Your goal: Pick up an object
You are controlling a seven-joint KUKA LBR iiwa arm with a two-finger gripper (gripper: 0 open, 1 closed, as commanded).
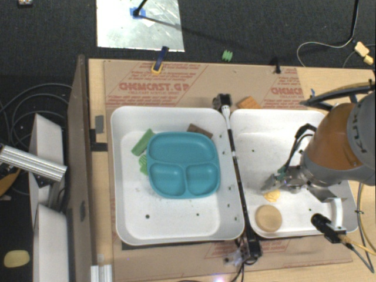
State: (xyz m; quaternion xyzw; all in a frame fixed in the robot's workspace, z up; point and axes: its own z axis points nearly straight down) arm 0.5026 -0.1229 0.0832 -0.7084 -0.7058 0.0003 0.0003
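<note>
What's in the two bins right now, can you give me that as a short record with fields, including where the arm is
left bin: blue divided tray; green pieces at the tray's left edge; a brown thing at its far edge
right bin: round tan disc near the front; small yellowish piece just behind it
arm: over the right bin, gripper low beside the yellowish piece
grasp: cannot tell
bench: orange block behind the bins

The arm (352, 137) is a thick, rounded grey body with a broad orange band (332, 143) wrapped above the wrist. Thin black cables (299, 137) loop out from the orange section toward the gripper (281, 180), a small cluster of dark and metallic parts with a touch of green.
</note>
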